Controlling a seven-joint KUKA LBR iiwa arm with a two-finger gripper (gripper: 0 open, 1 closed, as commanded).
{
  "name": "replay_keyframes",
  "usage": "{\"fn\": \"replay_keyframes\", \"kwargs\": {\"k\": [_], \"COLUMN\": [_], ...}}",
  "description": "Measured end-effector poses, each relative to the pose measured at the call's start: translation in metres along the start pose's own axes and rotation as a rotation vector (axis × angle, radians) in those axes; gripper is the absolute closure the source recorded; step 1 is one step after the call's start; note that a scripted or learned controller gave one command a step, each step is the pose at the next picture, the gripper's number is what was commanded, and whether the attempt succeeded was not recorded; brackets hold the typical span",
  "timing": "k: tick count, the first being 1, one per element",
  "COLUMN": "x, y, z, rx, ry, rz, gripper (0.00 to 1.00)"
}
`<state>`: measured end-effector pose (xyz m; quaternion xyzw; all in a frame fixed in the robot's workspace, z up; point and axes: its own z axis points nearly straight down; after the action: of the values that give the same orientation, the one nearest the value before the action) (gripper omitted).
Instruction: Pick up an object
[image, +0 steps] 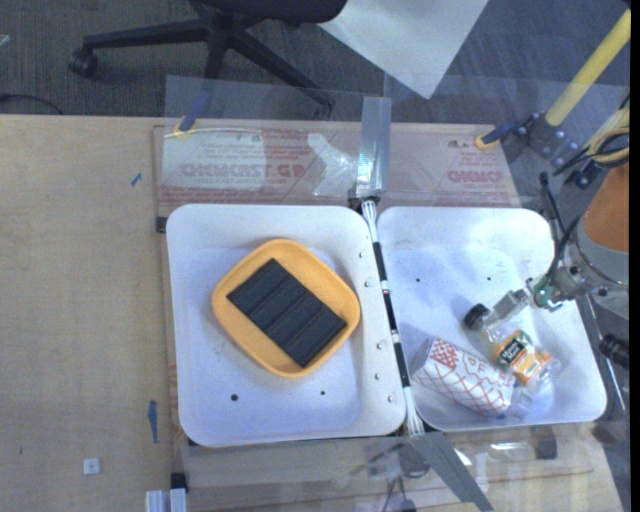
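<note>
Orange packet (516, 354) is seen in the right bin (450, 240), near that bin's front right corner; it is small, wrapped in clear crinkled film, and a black label with pale marks is carried on its top face. The marks are too small to be read. Just behind and to the left of the packet the gripper (485, 312) is found, low over the bin floor, its grey body slanting in from the bin's right edge and ending in a dark tip. Whether the gripper is released or clenched cannot be told, and nothing can be made out in its grasp; whether the packet is touched by it cannot be told either.

A red-and-white patterned pouch (462, 375) is laid just to the left of the packet, along the front edge of the right bin, and its clear end is overlapped by the packet's film.

In the middle of the left bin (200, 400) a yellow-orange tray (232, 320) is set at a slant, and a black ribbed slab (287, 312) is held in it.

Behind both bins a flat board (250, 165) under clear sheeting is printed with red lettering, which is too blurred to be read with certainty
</note>
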<state>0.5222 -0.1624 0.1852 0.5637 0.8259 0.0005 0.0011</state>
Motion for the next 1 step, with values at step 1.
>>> {"fn": "replay_keyframes", "kwargs": {"k": [1], "x": [-0.0230], "y": [-0.0356], "z": [0.0968], "rx": [-0.007], "ry": [-0.004], "rz": [0.164], "gripper": [0.00]}}
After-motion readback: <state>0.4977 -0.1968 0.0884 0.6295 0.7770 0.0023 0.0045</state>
